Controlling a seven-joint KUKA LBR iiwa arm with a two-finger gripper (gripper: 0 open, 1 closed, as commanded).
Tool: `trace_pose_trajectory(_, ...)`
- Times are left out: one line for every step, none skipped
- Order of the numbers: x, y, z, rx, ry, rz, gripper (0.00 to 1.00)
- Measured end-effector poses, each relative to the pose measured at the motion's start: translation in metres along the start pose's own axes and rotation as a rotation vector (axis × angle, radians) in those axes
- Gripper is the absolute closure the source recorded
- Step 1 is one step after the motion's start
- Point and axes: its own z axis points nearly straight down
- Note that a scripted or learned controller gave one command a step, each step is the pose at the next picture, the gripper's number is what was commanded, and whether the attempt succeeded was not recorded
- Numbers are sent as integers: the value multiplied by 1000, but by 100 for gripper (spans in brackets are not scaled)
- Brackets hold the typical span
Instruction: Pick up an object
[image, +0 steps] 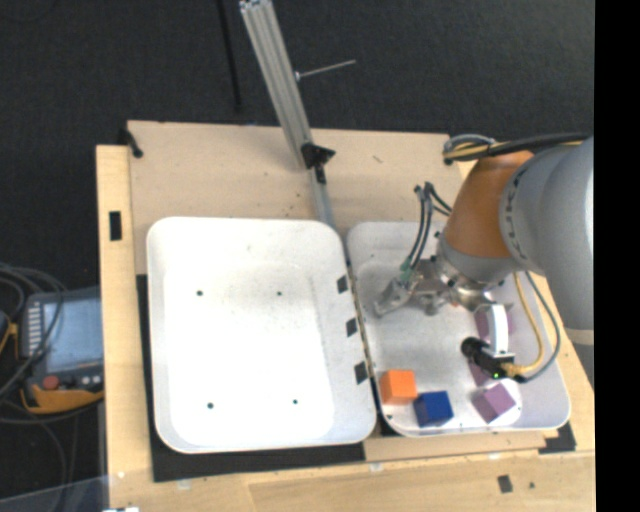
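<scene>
1. The arm (520, 215) reaches in from the right and sits over the right bin (375, 245), wrist above the bin's upper-middle area.
2. The gripper (425, 295) points down and toward the bin's left wall. Seen from above, it's mostly metal linkage and cables, so I cannot tell how it stands or whether anything is in it. No block is visible at its tip.
3. Candidate objects all lie along the near edge of the right bin: orange block (400, 385), blue block (433, 408) just beside it, and purple block (494, 401) further right. A pale lilac piece (494, 325) is partly visible below the wrist, next to a black fitting; hard to say what it is.
4. The left bin (160, 300) has nothing in it beyond four small dark dots.
5. Progress, my read: no pick confirmed. All three clear blocks rest on the bin floor, apart from the gripper.
6. Remaining: choose a block, position over it, descend, grasp, lift. The orange one looks nearest to the gripper. Orange and blue sit close together, so a finger could nudge the neighbour.
</scene>
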Motion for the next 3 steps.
trace_pose_trajectory(-1, 1, -13, -5, 2, 8, 100)
trace_pose_trajectory(-5, -4, -74, -7, 1, 2, 100)
trace_pose_trajectory(-7, -2, -116, -6, 1, -6, 100)
